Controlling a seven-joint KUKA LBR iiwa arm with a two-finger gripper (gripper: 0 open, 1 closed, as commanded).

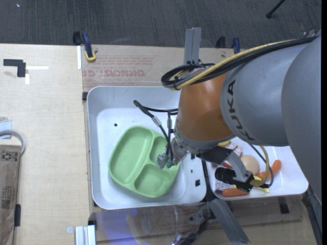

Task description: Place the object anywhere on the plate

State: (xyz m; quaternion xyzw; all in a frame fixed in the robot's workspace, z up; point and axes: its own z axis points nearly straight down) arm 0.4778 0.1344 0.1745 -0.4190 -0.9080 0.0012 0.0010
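Readable text first: "KUKA" in black letters on the grey arm (276, 96), just past the orange band (202, 111). The cardboard sheet (120, 65) behind the bins carries red print, too faint for us to read. The brown paper bag (9, 177) at the left edge of the bench (46, 111) has a recycling mark, and its small text is illegible.

Counts:
- 2 white bins: left bin (92, 137) and right bin (296, 180), side by side.
- 1 green divided plate (130, 154), lying in the left bin. We see two compartments clearly, and a third is partly hidden by the wrist.
- 2 blue clamps on the far bench edge, one (88, 47) with a yellow part and one (235, 44) near the arm.

The gripper (166, 160) sits low over the plate's right side, at the ridge between compartments. We cannot tell whether it is open, closed or holding anything, because the tip is small and dark against the green.

The loose things we see lie in the right bin, apart from the plate:
- 1 pale egg-shaped thing (249, 163).
- 2 orange carrot-like pieces, one (276, 166) and another (235, 192).
- 1 packet (234, 147) with red and white print, partly under the arm.

We cannot tell which of these is the task's object.
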